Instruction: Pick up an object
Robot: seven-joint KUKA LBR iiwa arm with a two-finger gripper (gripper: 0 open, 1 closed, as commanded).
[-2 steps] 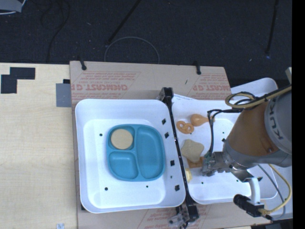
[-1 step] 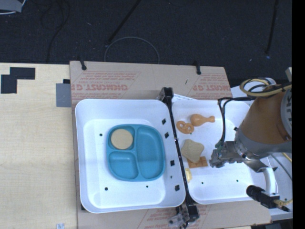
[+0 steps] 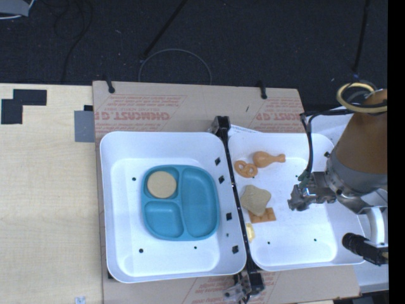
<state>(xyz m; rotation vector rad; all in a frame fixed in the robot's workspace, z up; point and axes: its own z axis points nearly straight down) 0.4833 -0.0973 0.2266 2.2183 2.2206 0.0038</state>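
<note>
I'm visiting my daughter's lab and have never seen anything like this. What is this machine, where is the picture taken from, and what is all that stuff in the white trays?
It is one camera fixed above a bench, looking down at a slant. The grey and orange shape at the right is a robot arm; its claw hangs over the right bin, and nothing shows between its fingers. That bin holds small toy foods: a pretzel, a drumstick shape, a pale beige lump lying partly over an orange piece. The left bin holds a blue divided plate with a round tan cookie in one compartment. The arm is meant to pick something up.
</note>
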